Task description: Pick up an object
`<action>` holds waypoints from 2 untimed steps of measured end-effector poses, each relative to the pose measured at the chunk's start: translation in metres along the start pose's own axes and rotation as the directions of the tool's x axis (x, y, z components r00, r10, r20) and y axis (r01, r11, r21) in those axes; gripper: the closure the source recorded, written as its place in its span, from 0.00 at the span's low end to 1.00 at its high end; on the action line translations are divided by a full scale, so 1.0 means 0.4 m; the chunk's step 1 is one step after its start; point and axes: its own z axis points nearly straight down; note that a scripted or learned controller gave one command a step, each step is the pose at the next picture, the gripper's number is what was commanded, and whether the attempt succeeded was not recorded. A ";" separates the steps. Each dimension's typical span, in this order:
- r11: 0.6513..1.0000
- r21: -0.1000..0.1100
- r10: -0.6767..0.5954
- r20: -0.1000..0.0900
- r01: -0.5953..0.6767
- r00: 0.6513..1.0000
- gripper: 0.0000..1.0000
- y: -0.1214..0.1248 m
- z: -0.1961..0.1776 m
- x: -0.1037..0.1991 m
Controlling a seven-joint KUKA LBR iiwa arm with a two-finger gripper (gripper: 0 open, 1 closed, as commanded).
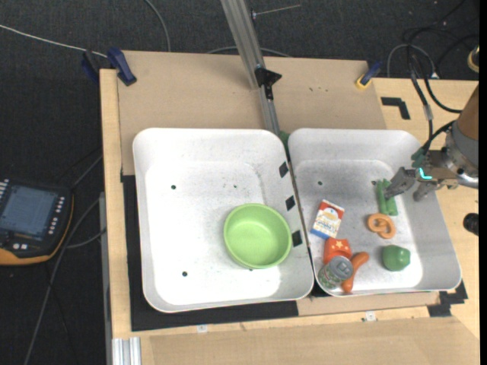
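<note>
In the right bin (358, 147) lie several small items: a long green piece (386, 196), an orange ring-shaped piece (380, 224), a round green piece (396, 258), a white, red and blue carton (327, 220), an orange-red block (337, 248) and a grey can (335, 271) with an orange carrot-like piece (354, 268) beside it. My gripper (412, 183) hovers over the right side of this bin, open, with nothing between its fingers. Its left finger (400, 179) is just right of the long green piece's upper end.
A light green bowl (257, 236) sits in the left bin (198, 158) near the divider. A metal pole (247, 44) slants over the back of the bench. Cables run at the back right, and a handheld pendant (30, 215) lies off the bench at left.
</note>
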 end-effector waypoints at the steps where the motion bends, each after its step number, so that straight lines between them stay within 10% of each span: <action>1: 1.000 0.000 0.000 0.000 0.000 1.000 0.00 0.000 0.000 0.000; 2: 1.000 0.006 0.000 -0.001 0.000 1.000 0.00 -0.011 0.154 0.010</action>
